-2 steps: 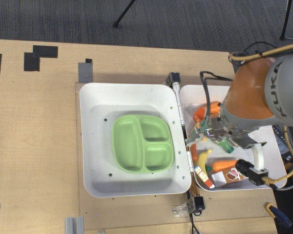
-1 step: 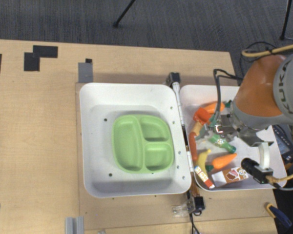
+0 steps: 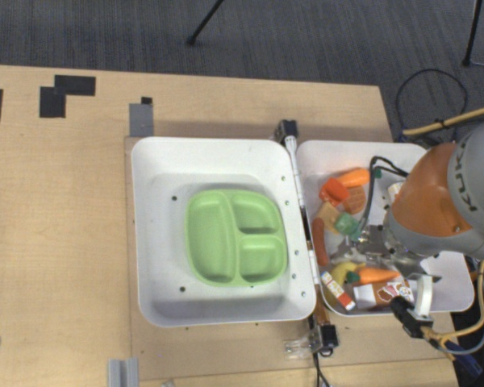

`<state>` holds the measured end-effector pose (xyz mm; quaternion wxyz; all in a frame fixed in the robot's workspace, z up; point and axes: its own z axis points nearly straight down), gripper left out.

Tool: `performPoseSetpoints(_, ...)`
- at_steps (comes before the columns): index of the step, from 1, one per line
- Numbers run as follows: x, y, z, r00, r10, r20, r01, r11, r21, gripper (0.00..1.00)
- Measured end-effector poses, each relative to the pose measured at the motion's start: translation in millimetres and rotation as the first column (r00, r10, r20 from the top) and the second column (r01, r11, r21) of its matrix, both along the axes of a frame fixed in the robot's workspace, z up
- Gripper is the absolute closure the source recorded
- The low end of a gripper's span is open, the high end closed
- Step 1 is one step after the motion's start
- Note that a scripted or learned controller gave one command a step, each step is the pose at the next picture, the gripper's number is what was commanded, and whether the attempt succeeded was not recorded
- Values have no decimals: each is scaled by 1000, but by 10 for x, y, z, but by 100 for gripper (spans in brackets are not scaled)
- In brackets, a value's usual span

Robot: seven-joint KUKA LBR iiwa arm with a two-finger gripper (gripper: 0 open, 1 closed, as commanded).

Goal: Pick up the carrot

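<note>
A wooden tabletop [image 3: 56,240] carries two white bins side by side. The left bin [image 3: 218,156] has a green plate [image 3: 235,236] in it. The plate has three little sections.

The right bin [image 3: 460,289] sits just beside the left bin. It is full of toy food, all piled close together. The grey arm [image 3: 448,196], with its orange band, reaches down over this pile from the right side.

The carrot [image 3: 377,276] is orange and long. It lies almost flat near the front edge of the right bin, right under the arm. A small red and white box [image 3: 339,289] lies just to the left of the carrot, touching the pile. A brown packet [image 3: 385,293] sits just in front of the carrot.

Farther back in the right bin, near its back left corner, there is an orange cup shape [image 3: 344,185]. A little green thing [image 3: 346,225] lies between that orange shape and the carrot.

The pincer [image 3: 369,247] hangs just behind the carrot, low over the pile. I cannot tell how wide it is, because the arm hides much of it. Nothing can be seen held in it.
</note>
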<state>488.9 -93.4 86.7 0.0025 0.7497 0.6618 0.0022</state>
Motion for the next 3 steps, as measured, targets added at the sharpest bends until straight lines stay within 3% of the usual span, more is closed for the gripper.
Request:
performPoseSetpoints(1, 8, -344, 2, 944, 331, 2, -331, 944, -3, 0)
performPoseSetpoints(2, 9, -703, 2, 714, 700, -1, -700, 714, -7, 0)
performPoseSetpoints(3, 8, -703, 2, 715, 699, -1, -699, 715, -7, 0)
